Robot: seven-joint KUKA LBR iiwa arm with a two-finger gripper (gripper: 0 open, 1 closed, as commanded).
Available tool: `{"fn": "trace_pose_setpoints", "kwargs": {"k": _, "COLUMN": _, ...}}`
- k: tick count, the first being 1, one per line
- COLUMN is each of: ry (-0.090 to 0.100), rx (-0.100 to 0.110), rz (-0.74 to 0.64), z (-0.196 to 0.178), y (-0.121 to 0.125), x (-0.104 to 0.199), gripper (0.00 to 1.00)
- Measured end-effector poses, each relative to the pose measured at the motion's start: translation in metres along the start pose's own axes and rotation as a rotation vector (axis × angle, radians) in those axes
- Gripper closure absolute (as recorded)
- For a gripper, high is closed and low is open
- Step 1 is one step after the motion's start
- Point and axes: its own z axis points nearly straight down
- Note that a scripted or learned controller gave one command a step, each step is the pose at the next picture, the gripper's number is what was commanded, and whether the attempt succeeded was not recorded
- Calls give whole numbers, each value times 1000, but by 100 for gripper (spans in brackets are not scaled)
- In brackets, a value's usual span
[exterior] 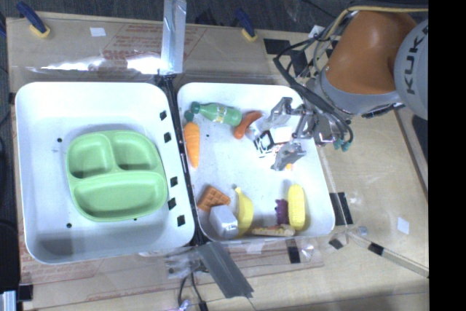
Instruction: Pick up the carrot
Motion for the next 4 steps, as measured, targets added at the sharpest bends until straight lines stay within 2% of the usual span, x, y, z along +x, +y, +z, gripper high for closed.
{"fn": "trace_pose_setpoints", "kwargs": {"k": 1, "ry": 3, "rx": -6, "rz": -5, "z": 112, "y": 81, "x": 18, "gripper": 0}}
{"fn": "trace_pose_setpoints", "kwargs": {"k": 2, "ry": -16, "rx": 2, "rz": -99, "z": 120, "y": -7, "x": 22, "gripper": 0}}
{"fn": "trace_pose_setpoints", "kwargs": {"k": 3, "ry": 13, "rx": 5, "rz": 110, "z": 123, "y": 36, "x": -78, "gripper": 0}}
{"fn": "trace_pose_setpoints", "kwargs": {"k": 4, "ry": -3, "rx": 0, "rz": 26, "z": 115, "y": -9, "x": 6, "gripper": 0}}
